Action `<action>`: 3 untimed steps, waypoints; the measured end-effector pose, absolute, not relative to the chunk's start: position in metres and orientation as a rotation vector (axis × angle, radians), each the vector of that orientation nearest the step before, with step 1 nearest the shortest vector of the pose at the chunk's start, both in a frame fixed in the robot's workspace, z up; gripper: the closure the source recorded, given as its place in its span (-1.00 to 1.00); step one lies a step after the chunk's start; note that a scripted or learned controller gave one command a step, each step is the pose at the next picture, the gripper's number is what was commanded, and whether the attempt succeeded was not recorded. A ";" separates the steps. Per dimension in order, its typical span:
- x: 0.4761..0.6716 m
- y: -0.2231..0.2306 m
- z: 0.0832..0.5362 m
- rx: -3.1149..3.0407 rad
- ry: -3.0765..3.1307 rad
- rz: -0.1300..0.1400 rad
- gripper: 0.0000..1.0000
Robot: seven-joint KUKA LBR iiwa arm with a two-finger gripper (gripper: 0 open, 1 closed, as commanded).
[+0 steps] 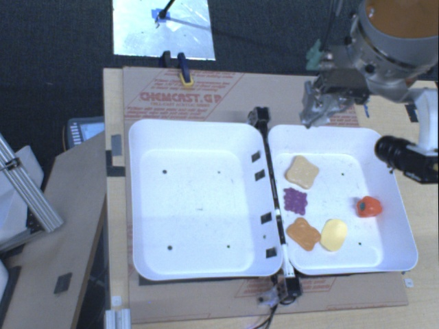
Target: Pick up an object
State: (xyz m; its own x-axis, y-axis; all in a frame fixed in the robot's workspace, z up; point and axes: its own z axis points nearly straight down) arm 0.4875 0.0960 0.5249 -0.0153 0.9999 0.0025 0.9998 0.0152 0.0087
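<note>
Hovering pincer (317, 115), grip state unclear, above right bin's (391, 184) far rim, beige piece (302, 172) just below.

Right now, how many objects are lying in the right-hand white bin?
5. Pale tan bread-like piece near the back, purple grape-like cluster by the divider, orange-brown toast-shaped piece in front, yellow rounded piece beside it, red-orange tomato-like ball toward the right wall. None looks hidden.

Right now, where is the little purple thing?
The purple thing lies in the right bin, near its left wall, between the tan bread piece above and the orange-brown piece below.
</note>
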 end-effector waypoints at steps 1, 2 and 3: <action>0.485 0.125 0.369 2.218 2.235 -0.018 1.00; 0.487 0.091 0.477 2.218 2.214 0.019 1.00; 0.517 0.151 0.466 2.211 2.231 0.005 1.00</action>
State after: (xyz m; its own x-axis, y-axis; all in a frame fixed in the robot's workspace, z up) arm 0.5170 0.1512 0.4662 -0.0091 1.0000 0.0015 1.0000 0.0091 0.0026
